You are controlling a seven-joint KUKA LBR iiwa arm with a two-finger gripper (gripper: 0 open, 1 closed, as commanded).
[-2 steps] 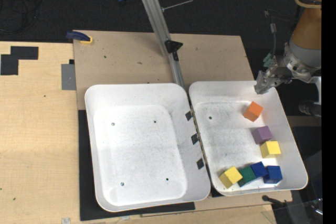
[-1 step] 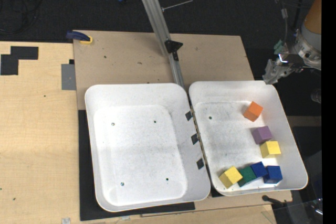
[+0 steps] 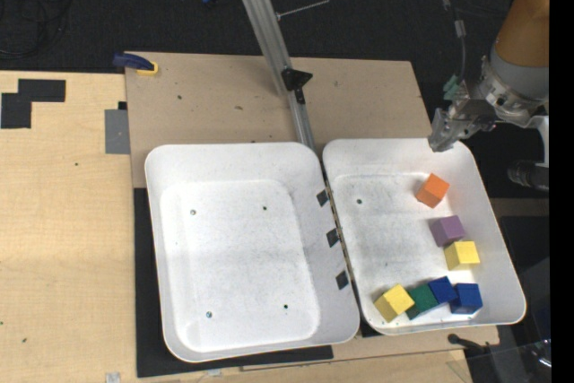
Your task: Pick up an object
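Your gripper [image 3: 443, 137] hangs over the right bin's [image 3: 395, 170] far corner, just beyond the orange cube [image 3: 432, 190], likely poised to drop onto it, though you cannot tell how its jaws stand.

Both white bins look like smooth plastic: the left bin [image 3: 179, 170] and the right bin [image 3: 395, 159] are speckled with tiny dark dots and give off a soft shine. The tabletop [image 3: 63, 220] is seen as pale wood, flat and matt. A brown board [image 3: 215, 99] behind the left bin looks dull, like pressed wood. The slanted rail [image 3: 262, 18] behind the bins is made of grey ribbed metal. The blocks, such as the orange block [image 3: 432, 190], look matt. The claw [image 3: 444, 134] looks like grey metal.
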